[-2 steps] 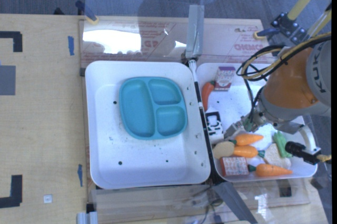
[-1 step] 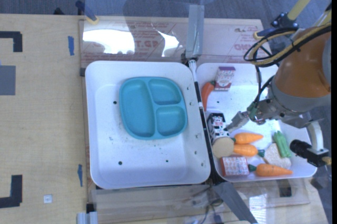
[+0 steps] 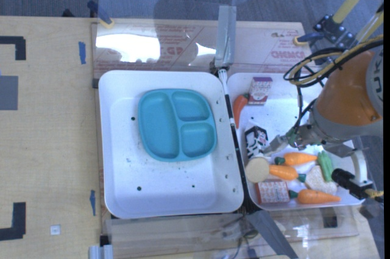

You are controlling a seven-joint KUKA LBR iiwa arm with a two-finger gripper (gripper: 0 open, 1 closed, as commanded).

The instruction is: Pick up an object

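**Gripper low over the right bin's toy food, nothing seen between its fingers**

The objects to pick lie in the right bin (image 3: 277, 106), crowded toward its near end. An orange carrot (image 3: 300, 159) lies just under my wrist, with a second carrot (image 3: 284, 172) beside it and a third carrot (image 3: 317, 196) nearer the front wall. A green vegetable piece (image 3: 325, 165) sits between the first and third. A pale round piece (image 3: 256, 169) rests at the bin's left side, touching the second carrot. In front of it lies a pink-and-white packet (image 3: 273, 192). A black-and-white carton (image 3: 256, 140) sits behind the round piece. Farther back, a small purple-topped carton (image 3: 261, 91) stands near the bin's far wall, with a red-orange piece (image 3: 239, 108) beside it against the divider.

My gripper (image 3: 281, 143) reaches in from the right, low over the bin, just beside the black-and-white carton and behind the first carrot. I cannot tell from this view how its fingers stand, and I see no object held in them.

The left bin (image 3: 122, 178) holds a teal divided plate (image 3: 177, 124), lying flat near its middle, with dark specks scattered on the white floor around it. Both bins rest on a light wooden bench (image 3: 49, 148).
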